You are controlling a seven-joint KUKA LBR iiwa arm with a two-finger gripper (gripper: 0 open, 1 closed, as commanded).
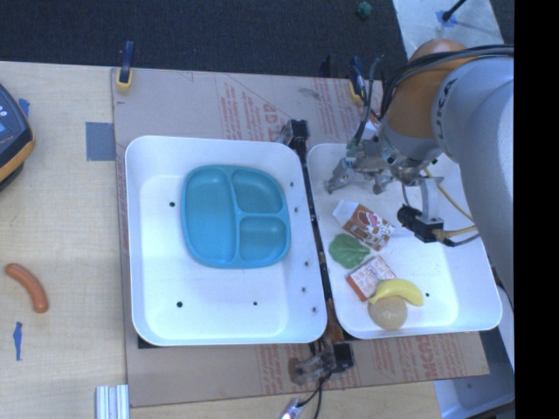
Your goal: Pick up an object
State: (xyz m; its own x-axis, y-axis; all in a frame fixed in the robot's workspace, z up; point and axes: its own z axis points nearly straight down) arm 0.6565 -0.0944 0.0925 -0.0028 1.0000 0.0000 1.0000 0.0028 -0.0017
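Open floor around blue plate (236, 216) — right bin (467, 308) crowded.

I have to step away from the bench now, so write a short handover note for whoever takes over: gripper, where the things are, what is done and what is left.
Gripper: low over the far end of the right white bin; nothing visible between its fingers.
Things: in the right bin, a white and red snack packet, a green leaf-shaped toy, a small red and white packet, a yellow toy banana and a tan round piece touching it. A blue divided plastic plate lies in the left white bin. An orange toy sausage lies on the bench outside the bins.
Done: nothing picked.
Left: grasp and lift one object.
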